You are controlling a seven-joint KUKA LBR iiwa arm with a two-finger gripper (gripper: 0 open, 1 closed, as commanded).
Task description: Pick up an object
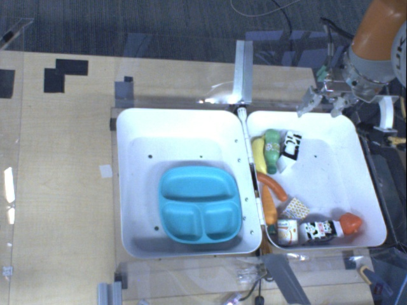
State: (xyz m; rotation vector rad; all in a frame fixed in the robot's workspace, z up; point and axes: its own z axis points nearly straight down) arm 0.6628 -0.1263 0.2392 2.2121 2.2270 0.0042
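Gripper hovering over right bin's upper rim, nothing between its spread fingers.

Two-finger gripper (322,101) is hanging released at upper right of frame. Likely target: green plastic bottle (272,150), lying in the shallow white right-hand bin (331,170), upper-left part, long axis running up-down the frame. Judgement: descend centred, fingers closing across the narrow width, avoiding the yellow banana-shaped toy (258,155) touching alongside.

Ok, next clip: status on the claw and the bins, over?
Claw open, above right bin's far rim, holding nothing. Banana, green bottle, carrot against divider. Blue tray in left bin.
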